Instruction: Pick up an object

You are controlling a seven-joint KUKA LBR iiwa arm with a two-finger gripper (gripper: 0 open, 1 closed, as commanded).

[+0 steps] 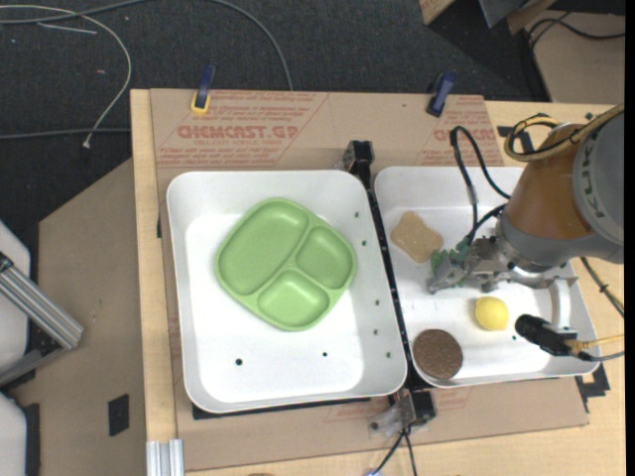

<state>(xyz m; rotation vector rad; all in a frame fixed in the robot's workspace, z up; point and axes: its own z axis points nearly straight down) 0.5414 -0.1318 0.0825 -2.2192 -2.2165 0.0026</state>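
Three items near gripper [444,269] | tan sponge [416,236] | yellow ball [490,313] | brown disc [437,353]

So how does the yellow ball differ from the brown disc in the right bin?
The yellow ball is bright and round like a small lemon; the brown disc is dark, flat and wider. The ball lies nearer the gripper; the disc sits at the bin's near edge. Both lie loose in the right bin.
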